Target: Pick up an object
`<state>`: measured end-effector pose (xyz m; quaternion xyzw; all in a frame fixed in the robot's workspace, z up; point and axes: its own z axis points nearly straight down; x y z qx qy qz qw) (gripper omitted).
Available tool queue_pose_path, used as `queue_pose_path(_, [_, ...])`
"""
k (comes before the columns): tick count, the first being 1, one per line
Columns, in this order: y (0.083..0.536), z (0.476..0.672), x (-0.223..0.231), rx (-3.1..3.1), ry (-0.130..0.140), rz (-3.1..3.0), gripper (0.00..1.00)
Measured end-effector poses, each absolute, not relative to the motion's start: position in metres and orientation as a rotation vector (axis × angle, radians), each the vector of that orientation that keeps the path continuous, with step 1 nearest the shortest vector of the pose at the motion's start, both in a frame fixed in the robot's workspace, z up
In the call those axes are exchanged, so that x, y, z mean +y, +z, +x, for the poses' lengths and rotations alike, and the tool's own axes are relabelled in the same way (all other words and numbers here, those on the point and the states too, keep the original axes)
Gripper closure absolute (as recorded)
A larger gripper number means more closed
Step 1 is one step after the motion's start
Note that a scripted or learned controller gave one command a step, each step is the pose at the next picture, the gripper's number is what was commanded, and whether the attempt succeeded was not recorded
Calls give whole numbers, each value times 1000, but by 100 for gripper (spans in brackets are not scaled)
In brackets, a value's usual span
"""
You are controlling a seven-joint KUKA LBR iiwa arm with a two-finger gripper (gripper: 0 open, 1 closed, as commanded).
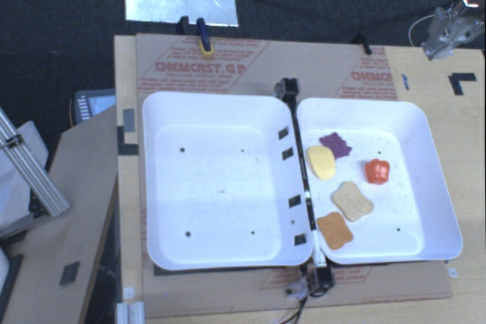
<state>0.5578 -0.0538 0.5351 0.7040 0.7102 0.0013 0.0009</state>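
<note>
In the right shallow white bin (433,163) you find a purple cluster (335,143), yellow oval (321,162), red pepper-like piece (377,171), tan toast slice (352,201) and orange wedge (334,230), all unobstructed. Gripper (448,30) sits upper right; you cannot tell its state.

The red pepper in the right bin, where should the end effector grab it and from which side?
Probably straight down from above, closing across the red pepper's rounded middle. It sits apart from the bread slice and purple grapes, so there is open bin floor on both sides for the fingers.
</note>
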Motion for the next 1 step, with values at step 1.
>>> queue_pose_path(1, [535,562,46,2237,7,2206,100])
